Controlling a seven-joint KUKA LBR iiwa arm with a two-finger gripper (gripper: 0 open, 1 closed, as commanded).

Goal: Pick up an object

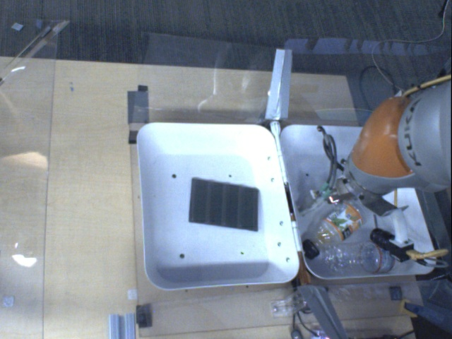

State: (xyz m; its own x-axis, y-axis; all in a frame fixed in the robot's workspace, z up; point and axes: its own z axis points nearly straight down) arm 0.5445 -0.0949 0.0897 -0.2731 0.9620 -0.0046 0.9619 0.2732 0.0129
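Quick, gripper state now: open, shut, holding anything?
Gripper: cannot be told. It is low over the right bin, with the wrist covering it from above.

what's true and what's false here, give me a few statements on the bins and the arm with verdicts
1. A dark ribbed mat lies in the left bin. True.
2. The arm reaches over the left bin. False: it is above the right bin.
3. A clear bottle lies in the right bin, near its front wall. True.
4. The mat is propped against a bin wall. False: it lies flat in the middle of the floor, apart from every wall.
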